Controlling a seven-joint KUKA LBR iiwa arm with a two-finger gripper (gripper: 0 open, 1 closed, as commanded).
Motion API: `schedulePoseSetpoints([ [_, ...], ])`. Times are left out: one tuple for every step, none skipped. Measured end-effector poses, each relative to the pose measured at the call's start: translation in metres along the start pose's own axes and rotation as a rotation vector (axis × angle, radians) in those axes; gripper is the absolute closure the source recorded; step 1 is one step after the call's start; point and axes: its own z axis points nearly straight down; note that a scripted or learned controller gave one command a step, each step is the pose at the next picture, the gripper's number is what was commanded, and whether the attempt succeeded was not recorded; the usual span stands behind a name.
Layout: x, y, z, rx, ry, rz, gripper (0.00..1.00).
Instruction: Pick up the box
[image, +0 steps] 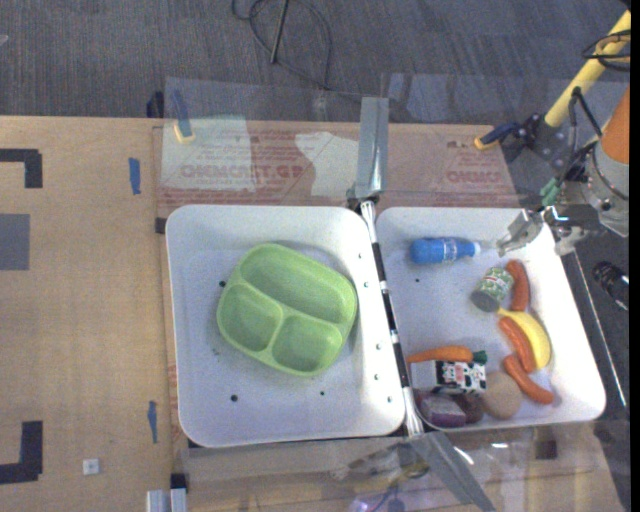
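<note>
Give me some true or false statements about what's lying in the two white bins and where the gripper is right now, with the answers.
1. The green divided plastic plate lies in the left white bin. True.
2. The blue plastic bottle stands upright. False: it lies on its side in the right white bin.
3. The small black-and-white box sits near the right bin's front edge, just below the orange carrot. True.
4. The gripper is shut on the box. False: it hovers over the right bin's far right corner, well apart from the box.
5. The yellow banana lies on the plate. False: it lies in the right bin.
</note>
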Motion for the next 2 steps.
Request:
schedulePoseSetpoints([
  [0.054, 0.019, 0.107, 0.003, 0.001, 0.263, 0.0],
  [0.064, -0.019, 0.144, 0.0, 0.0, 0.265, 0.0],
])
